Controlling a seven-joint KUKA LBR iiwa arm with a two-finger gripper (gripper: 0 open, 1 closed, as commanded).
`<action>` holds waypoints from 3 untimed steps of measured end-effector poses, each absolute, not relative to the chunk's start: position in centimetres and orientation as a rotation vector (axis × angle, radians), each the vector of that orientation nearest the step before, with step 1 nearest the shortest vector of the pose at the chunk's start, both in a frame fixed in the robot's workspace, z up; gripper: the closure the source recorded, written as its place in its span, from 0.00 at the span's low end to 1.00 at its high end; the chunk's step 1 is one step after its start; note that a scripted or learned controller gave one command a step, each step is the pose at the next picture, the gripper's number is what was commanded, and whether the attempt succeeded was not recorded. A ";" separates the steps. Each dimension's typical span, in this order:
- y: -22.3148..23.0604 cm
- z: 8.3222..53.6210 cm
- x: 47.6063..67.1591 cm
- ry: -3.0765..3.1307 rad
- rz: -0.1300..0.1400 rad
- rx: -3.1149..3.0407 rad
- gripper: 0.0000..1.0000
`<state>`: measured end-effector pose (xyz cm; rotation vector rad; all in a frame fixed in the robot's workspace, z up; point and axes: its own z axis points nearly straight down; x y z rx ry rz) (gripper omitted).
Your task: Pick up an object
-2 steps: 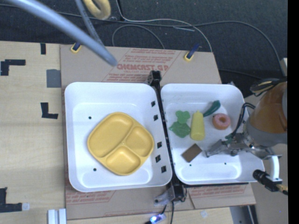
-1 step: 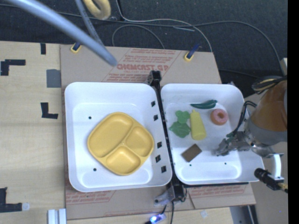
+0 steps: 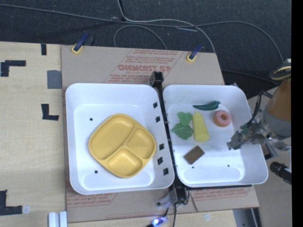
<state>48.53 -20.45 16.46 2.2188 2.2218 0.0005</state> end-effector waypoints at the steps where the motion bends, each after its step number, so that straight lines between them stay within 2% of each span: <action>1: -21.3 21.9 49.2 2.220 0.001 2.218 1.00; 2: -22.1 26.9 48.6 2.220 0.000 2.218 1.00; 3: -16.7 27.1 49.5 2.230 0.000 2.216 1.00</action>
